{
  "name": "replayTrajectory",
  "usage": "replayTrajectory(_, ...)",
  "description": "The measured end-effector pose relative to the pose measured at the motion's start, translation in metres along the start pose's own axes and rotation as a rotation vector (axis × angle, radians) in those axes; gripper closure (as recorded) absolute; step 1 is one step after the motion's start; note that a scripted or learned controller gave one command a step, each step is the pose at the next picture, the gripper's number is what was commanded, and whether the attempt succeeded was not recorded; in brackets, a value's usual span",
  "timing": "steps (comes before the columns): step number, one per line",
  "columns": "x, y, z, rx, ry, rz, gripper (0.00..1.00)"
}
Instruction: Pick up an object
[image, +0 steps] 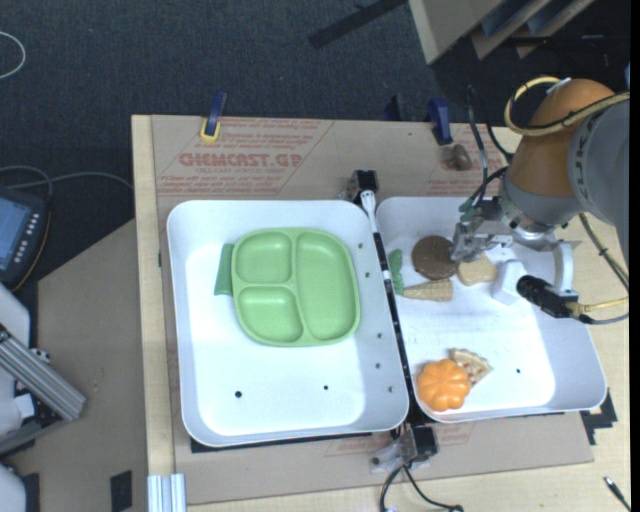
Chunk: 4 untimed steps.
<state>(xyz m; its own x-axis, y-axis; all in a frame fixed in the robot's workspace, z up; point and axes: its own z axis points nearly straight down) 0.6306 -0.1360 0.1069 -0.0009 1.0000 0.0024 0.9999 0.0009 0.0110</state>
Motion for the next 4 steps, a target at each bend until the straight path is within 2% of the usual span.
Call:
replayTrajectory(1, -0.007, 0.003, -0.046, 0.006, -0.004, 0.001, 1.0)
replayTrajectory(2, 0.0, 0.008, -0.093, 0.004, -0.004, -0.001, 1.0)
replayTrajectory(3, 0.0, 0.01, -0.12, 0.005, -0.004, 0.0, 1.0)
replayTrajectory(4, 0.057, -0.001, -0.129, 0.012, 0.0, -0.005, 1.0)
